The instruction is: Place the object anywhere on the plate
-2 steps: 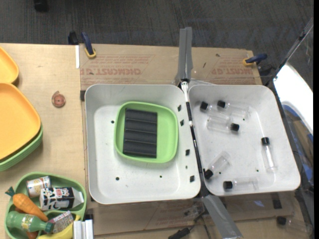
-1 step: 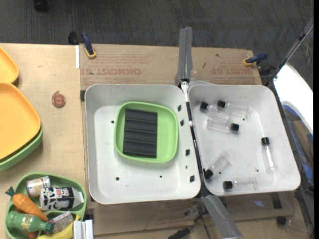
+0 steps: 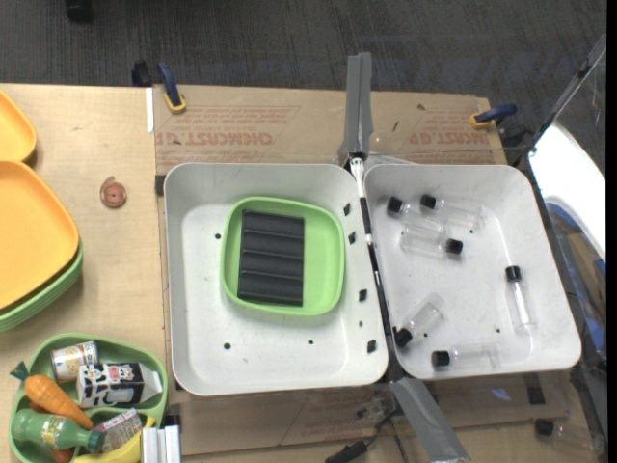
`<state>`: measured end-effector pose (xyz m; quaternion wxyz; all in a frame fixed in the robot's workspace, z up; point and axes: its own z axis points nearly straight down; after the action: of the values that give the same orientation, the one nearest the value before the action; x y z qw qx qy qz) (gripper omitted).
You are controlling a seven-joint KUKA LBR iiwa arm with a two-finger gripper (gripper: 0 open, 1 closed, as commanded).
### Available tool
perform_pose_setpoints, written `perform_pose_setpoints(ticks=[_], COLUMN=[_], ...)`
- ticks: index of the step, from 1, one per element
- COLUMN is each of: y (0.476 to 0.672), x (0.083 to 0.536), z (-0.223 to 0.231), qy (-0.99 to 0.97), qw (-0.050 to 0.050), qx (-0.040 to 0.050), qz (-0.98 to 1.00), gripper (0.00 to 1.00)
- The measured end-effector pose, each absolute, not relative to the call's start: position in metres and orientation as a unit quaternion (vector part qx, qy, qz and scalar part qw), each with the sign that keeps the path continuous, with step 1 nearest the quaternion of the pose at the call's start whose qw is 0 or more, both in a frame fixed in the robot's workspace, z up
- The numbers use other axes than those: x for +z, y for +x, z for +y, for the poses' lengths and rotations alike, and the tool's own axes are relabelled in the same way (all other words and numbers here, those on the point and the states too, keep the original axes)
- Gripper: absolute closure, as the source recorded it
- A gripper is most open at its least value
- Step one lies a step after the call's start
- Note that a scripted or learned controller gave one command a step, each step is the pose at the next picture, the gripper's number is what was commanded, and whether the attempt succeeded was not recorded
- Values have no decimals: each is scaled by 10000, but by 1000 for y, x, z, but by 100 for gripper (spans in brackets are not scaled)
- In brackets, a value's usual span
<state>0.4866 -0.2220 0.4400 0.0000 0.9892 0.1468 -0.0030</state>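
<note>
A green square plate (image 3: 328, 228) lies in the left white bin (image 3: 193, 258). On it rests a dark ribbed rectangular object (image 3: 271, 257), lying flat and covering most of the plate's middle. In the right white bin (image 3: 549, 258) lie several clear plastic vials with black caps, among them one (image 3: 518, 295) near the right wall, one (image 3: 417, 321) near the front left and one (image 3: 459, 357) by the front edge.
Stacked yellow and green plates (image 3: 34, 239) sit on the wooden table at the far left. A green bowl (image 3: 82, 398) with toy food and cans stands at the front left. Clamps (image 3: 172, 95) (image 3: 492, 116) hold the cardboard behind the bins.
</note>
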Motion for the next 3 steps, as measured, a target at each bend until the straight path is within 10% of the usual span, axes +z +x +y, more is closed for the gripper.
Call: perform_pose_setpoints(ticks=[3], y=[487], x=[440], z=[-222], qy=[9892], qw=[0], qx=[-30], qz=[1467], gripper=[0])
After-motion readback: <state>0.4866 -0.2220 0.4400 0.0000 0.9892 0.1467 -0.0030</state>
